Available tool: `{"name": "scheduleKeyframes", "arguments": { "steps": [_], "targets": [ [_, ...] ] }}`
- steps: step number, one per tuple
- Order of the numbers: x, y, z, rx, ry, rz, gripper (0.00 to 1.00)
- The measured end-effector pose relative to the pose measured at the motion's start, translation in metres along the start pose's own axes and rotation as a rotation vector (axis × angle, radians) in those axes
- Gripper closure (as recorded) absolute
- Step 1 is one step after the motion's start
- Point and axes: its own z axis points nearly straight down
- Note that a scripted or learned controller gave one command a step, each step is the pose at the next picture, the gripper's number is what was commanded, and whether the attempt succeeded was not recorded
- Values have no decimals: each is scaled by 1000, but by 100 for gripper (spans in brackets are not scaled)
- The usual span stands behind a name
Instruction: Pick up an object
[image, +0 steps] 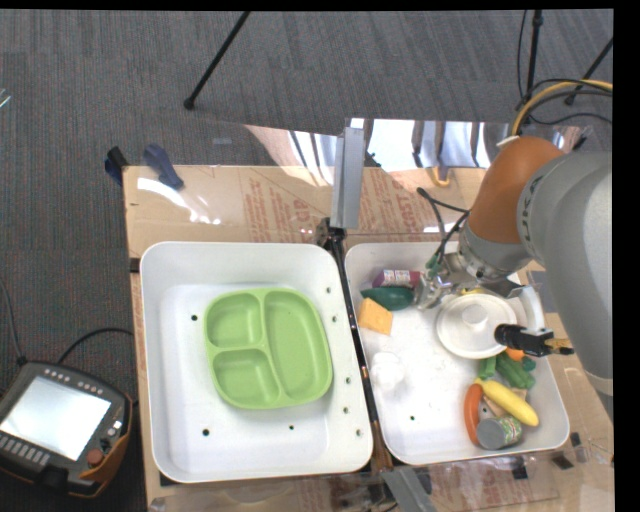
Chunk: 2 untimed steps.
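Teach pendant (55, 425) on grey carpet; cardboard-topped bench (230, 200); pincer (432, 290) grip state unclear.

One fixed camera, high over my bench

I look down at a slant from well back, taking in the left bin (160, 330), the right bin (420, 430), some floor beyond, and the arm (560, 230) entering from the right.

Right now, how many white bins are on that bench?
2. The left bin holds a green divided plate; the right bin sits beside it, holding small toy foods and a white dish under the arm.
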Motion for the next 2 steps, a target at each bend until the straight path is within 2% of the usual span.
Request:
{"name": "scheduleKeyframes", "arguments": {
  "steps": [1,2],
  "targets": [
    [1,0,0,0,0,-2,0],
    [-47,-89,0,2,2,232,0]
  ]
}}
